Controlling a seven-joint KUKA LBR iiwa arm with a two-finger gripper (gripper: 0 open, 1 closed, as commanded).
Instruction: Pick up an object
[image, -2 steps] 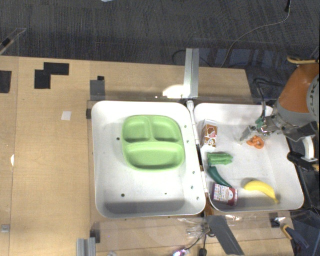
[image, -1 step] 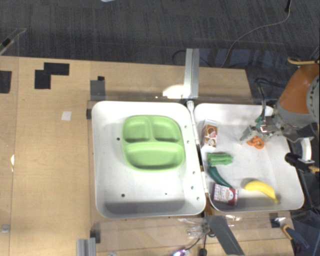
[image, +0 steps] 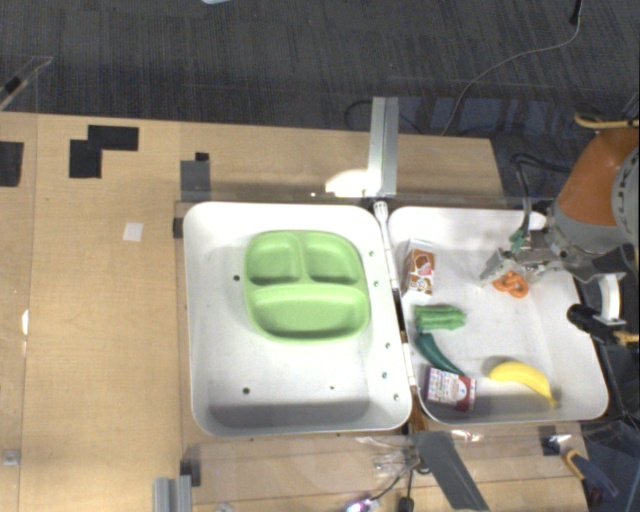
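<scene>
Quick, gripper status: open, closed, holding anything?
Gripper: low in the right bin, at a small orange object; whether it is open or shut, or gripping that object, cannot be told.

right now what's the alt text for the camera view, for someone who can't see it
A grey arm's gripper hovers over a small orange object in the right bin, which also holds a banana, a green toy and packets. The left bin holds a green divided tray.
</scene>
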